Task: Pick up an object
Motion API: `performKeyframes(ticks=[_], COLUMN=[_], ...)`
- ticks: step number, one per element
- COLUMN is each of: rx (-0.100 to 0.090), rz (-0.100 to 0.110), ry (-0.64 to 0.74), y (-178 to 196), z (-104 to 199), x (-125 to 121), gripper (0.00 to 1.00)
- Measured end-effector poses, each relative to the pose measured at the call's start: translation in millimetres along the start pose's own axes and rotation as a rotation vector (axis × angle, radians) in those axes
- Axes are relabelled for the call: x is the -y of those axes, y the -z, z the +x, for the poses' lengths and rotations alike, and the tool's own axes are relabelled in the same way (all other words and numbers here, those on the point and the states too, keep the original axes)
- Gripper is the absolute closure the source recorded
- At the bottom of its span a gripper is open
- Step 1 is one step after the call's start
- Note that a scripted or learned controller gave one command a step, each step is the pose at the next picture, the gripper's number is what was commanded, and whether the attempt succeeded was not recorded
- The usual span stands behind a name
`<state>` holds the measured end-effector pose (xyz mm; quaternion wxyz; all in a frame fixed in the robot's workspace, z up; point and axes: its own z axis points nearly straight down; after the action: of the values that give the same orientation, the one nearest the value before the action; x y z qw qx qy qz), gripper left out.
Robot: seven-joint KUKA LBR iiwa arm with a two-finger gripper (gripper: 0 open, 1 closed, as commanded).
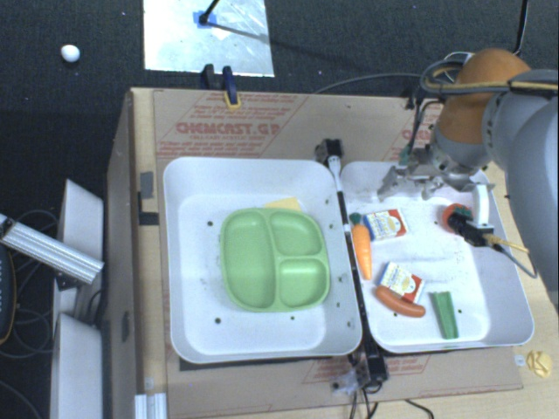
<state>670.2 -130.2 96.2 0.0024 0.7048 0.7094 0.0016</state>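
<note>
Carrot (362, 250), right bin's nine o'clock: stiff, light, smooth; grip mid-length. Gripper (410, 180) at twelve, fingers' state indeterminable

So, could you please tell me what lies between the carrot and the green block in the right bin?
In the camera view, between the carrot and the green block lie a small printed carton and a red sausage, touching each other.

Glossy white plastic bins (188, 234), matt green plastic tray (273, 259), brown cardboard sheet (253, 120) beneath
</note>
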Motion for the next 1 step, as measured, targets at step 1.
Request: performKeyframes(ticks=[1], rx=[0.0], rz=[0.003], ry=[-0.005], y=[-11.4], z=[-13.3], x=[1.4], gripper=[0.0])
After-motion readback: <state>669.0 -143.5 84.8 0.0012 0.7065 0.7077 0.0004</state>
